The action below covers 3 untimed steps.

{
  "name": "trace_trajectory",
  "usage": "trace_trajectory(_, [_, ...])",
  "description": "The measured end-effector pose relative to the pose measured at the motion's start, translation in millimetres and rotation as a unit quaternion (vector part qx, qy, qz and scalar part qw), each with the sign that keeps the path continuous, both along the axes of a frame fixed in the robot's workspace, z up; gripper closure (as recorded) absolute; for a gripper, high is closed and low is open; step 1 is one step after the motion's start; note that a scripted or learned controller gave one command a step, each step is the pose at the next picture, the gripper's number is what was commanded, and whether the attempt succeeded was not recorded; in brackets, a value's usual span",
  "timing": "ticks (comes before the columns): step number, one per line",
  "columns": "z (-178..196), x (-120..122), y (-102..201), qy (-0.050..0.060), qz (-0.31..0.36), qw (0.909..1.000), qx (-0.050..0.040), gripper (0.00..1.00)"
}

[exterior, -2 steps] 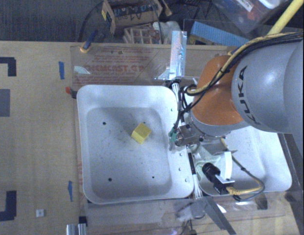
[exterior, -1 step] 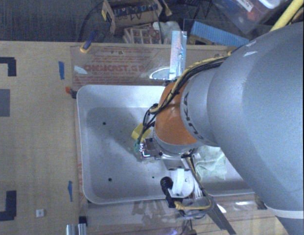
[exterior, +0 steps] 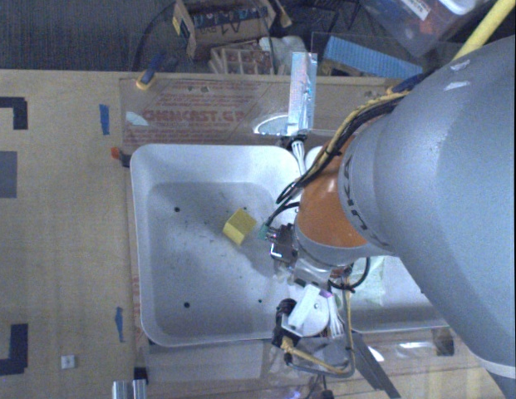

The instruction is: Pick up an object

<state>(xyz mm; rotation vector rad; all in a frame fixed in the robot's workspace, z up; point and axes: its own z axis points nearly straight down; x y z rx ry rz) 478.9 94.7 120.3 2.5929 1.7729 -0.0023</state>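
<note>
Looking down at a slant on a pale wooden bench (exterior: 58,223), I see a shallow white bin (exterior: 158,181) in the middle of the view. One small yellow block (exterior: 239,226), the only thing here worth picking, lies on the bin's floor a little toward 2 o'clock from its centre. It is turned so its corners point diagonally, and it is clear of every wall. A few dark specks (exterior: 176,210) dot the floor toward 10 and 7 o'clock and look too small to grasp. The grey arm (exterior: 440,181) sweeps in from 3 o'clock, with its orange band (exterior: 324,219) just above the wrist. The gripper (exterior: 276,243) hangs over the bin's 3 o'clock side, just beside the block at the block's 4 o'clock, near it but not over it. The wrist hides the claw's working end, so I cannot tell whether it is spread or pressed together, and I won't claim it holds anything. I judge this to be the approach, as the block sits loose on the floor, not lifted. Its open spot helps, since the claw can come straight down without scraping a wall. The next move likely needs a short shift toward 10 o'clock and a wrist turn to match the slanted faces, or the claw may nudge the block aside.
</note>
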Motion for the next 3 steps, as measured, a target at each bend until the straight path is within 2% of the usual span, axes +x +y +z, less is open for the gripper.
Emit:
trace_trajectory(1, [-30,3,17,-0.004,-0.178,0.9841,0.0006,1.00])
trace_trajectory(2, [-30,5,64,-0.008,-0.273,0.9621,0.0011,1.00])
trace_trajectory(3, [-29,5,45,-0.005,-0.434,0.9008,0.0069,1.00])
